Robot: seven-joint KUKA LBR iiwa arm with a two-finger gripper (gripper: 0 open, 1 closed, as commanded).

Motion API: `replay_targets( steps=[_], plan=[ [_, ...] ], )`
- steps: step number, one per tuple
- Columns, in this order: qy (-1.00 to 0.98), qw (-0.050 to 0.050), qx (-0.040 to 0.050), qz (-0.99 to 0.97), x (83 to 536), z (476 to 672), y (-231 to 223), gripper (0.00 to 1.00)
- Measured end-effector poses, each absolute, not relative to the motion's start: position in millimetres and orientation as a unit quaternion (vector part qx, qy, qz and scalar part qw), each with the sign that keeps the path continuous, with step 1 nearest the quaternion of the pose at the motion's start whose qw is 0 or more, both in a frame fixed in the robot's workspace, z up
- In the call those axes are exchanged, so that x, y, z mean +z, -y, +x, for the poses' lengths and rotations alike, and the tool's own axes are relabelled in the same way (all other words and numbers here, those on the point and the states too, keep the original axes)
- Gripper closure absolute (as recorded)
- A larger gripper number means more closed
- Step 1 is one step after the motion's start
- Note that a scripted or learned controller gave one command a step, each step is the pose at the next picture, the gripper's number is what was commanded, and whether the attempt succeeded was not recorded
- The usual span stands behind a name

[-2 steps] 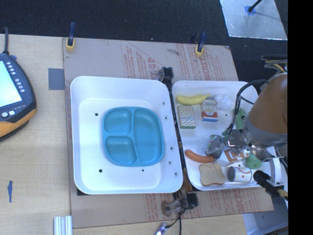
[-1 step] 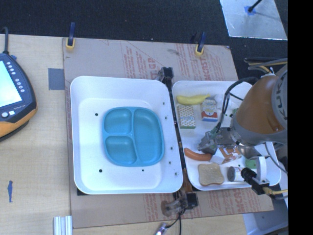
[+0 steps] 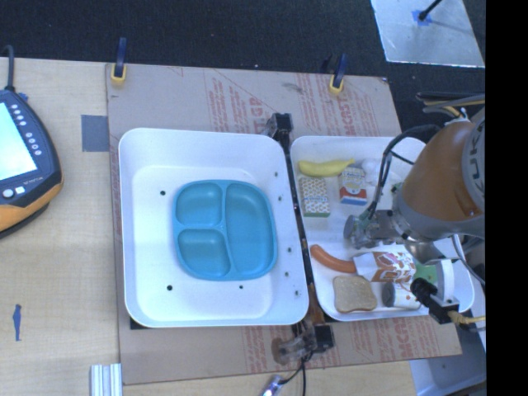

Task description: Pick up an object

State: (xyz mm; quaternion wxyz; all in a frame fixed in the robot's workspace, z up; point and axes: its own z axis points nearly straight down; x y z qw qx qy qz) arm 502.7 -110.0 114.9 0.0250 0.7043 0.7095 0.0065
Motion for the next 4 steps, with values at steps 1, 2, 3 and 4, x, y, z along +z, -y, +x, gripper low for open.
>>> replay_targets(
  steps=[1,2,3,4],
  plan=[
    [-0.709,0.025,0.0065,0.704,114.9,502.7,109.9,0.0],
    [-0.708,-0.002,-0.0007,0.706,91.4,571.0,103.1,0.0],
    [-0.708,-0.002,-0.0009,0.706,91.8,609.7,110.3,0.0],
    [-0.71,-0.003,-0.0018,0.704,102.2,609.6,110.7,1.0]
  ],
)
